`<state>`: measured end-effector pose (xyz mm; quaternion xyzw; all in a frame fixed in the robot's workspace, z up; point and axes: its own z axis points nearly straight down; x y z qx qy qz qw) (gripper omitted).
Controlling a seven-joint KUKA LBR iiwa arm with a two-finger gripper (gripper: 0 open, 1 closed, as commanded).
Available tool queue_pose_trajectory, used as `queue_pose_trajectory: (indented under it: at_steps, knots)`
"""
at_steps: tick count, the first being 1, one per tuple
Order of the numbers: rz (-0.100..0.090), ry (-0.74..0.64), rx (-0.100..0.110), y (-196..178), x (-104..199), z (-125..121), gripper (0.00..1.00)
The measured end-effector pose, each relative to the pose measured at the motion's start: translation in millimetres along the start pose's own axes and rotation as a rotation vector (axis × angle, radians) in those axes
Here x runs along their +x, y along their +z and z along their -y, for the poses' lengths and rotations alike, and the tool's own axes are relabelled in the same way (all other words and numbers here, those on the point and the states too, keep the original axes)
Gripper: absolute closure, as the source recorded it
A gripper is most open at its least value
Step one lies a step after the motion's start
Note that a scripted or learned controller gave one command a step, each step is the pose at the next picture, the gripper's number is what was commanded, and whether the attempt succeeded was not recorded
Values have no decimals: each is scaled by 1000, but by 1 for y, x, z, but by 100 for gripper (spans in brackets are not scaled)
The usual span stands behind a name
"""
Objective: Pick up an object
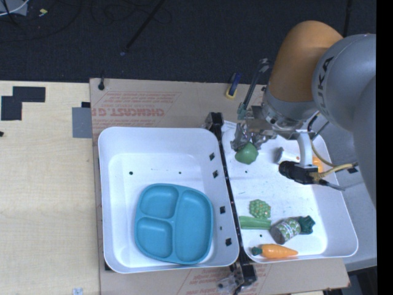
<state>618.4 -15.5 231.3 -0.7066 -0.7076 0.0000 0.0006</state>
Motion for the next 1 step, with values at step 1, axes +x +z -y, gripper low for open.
queue_pose_trajectory:
  at_steps: [1]
  knots:
    - [1, 3, 4, 12, -2, 4, 100]
